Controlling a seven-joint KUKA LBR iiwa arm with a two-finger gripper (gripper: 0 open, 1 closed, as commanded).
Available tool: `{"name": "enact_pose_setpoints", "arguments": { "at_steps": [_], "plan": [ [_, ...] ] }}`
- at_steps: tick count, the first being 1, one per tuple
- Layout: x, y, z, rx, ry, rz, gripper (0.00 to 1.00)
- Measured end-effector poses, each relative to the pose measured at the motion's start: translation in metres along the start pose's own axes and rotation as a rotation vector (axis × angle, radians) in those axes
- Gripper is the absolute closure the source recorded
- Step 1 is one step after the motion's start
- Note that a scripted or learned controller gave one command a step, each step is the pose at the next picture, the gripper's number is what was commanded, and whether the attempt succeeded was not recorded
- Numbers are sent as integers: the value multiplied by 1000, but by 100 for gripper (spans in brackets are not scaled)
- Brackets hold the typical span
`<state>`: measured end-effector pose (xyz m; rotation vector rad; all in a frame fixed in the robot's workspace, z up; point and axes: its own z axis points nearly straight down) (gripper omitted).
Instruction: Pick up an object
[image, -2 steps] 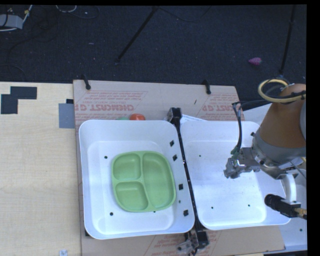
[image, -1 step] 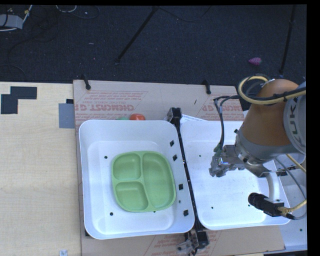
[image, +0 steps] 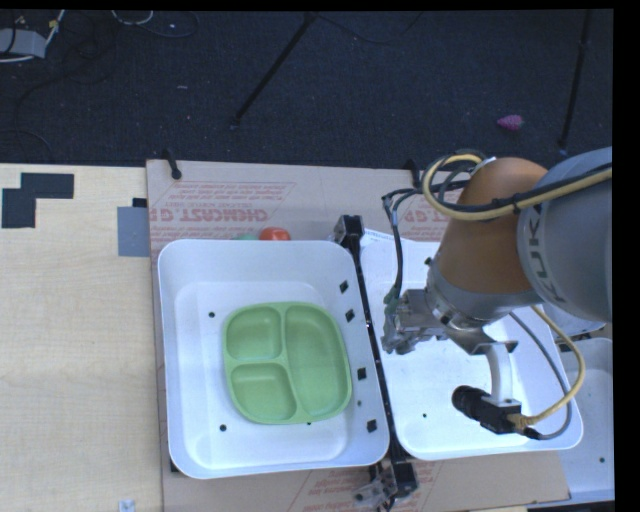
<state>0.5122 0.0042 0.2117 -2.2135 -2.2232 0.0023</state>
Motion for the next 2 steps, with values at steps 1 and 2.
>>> {"name": "enact_pose_setpoints", "arguments": {
  "at_steps": [1,2],
  "plan": [
    [52,0,7,1,0,1,100],
    [102,-10,-7,-1,-1,0,100]
  ]
}}
